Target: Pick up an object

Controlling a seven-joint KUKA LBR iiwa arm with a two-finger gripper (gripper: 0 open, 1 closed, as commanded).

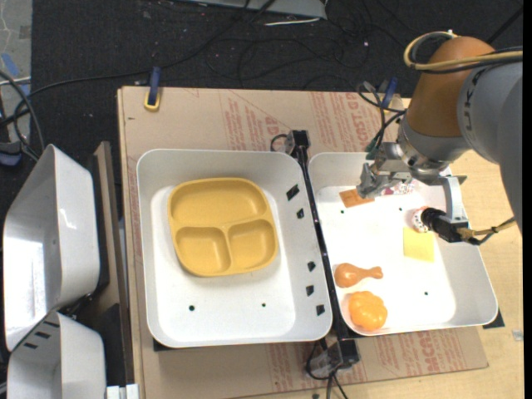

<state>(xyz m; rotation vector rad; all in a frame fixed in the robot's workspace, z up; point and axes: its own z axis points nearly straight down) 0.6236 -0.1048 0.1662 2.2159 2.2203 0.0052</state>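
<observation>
My gripper (376,181) hangs low over the far left part of the right bin (465,285), reaching in from the right. Just below and left of it lies a small flat orange piece (352,197); whether the two touch is unclear. A yellow square (419,245) lies to the right in the same bin, with a small pink and white round item (413,219) just above it. Near the front of the bin lie an orange drumstick-shaped toy (357,273) and a round orange toy (366,311).
The left bin (158,306) holds a yellow divided plate (223,225). A black divider with clips (312,231) runs between the bins. A black cable and connector (445,224) hang off the wrist over the right bin. White tubs (50,231) stand at the far left.
</observation>
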